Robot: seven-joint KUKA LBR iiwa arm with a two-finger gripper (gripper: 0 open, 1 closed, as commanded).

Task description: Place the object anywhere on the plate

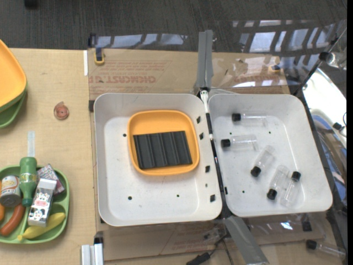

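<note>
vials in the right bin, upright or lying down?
Lying down. All five clear vials lie on their sides on the right bin's floor, black caps pointing sideways.

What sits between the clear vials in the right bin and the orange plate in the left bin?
The bins' adjoining walls stand between the vials and the orange plate. A dark ridged slab covers most of the plate's middle, leaving bare rim around it.

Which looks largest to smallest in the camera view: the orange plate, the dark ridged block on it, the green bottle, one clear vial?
1. orange plate
2. dark ridged block
3. green bottle
4. clear vial
The bottle and vial look close, so that pair is unsure.
</note>
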